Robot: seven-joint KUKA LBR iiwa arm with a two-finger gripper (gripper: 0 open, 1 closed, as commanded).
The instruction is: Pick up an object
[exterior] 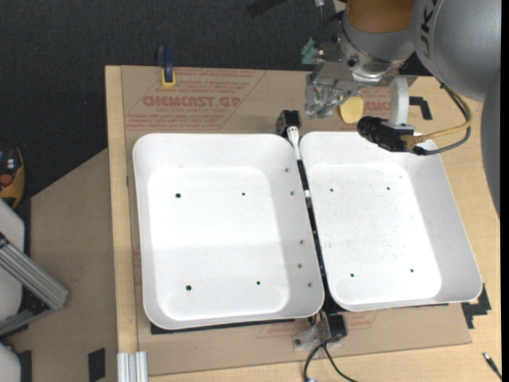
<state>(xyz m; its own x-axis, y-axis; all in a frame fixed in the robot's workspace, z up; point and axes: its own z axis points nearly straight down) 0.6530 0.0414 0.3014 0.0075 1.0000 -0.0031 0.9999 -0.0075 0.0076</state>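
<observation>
- Gripper hangs over the cardboard sheet, just past the far rim of the right bin, near that bin's far-left corner.
- Gripper open or closed: cannot tell at this angle.
- Pale yellow object, small and rounded, sits right beside the gripper on its right, above the right bin's far rim. Cannot tell whether it is gripped or just next to it.
- Arm comes in from the upper right, with the orange band directly above the gripper.
- Left bin and right bin are white and shallow, side by side with rims touching. Four small dark dots mark each floor.
- Red print on the cardboard beyond the left bin reads "CHEMCAST. G P"; a smaller line under it is too blurred to read.
- More red print by the gripper is partly hidden and unreadable.
- Blue-and-yellow clamp grips the cardboard's far edge.
- Black clip sits at the far end of the seam between the bins; another clip is at the near end.
</observation>
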